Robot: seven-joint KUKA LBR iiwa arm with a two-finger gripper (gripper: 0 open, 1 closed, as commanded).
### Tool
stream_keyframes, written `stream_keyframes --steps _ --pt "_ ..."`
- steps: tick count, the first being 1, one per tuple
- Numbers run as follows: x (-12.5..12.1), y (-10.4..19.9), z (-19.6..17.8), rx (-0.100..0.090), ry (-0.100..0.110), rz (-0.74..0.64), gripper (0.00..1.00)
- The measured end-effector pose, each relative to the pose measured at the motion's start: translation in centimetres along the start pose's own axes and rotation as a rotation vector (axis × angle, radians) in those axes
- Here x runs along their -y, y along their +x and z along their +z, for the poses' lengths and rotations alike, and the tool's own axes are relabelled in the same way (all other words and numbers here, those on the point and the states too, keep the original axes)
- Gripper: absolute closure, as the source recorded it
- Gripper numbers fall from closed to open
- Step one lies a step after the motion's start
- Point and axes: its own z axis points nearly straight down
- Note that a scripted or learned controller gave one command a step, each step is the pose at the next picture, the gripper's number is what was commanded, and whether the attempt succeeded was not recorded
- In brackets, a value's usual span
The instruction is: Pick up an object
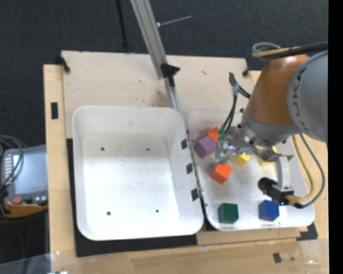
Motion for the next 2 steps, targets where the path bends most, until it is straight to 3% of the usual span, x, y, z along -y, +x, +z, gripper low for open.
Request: stream_keyframes --steps 2 --pt "-4.1 10.4 -1.2 0.0 0.001 0.001 1.0"
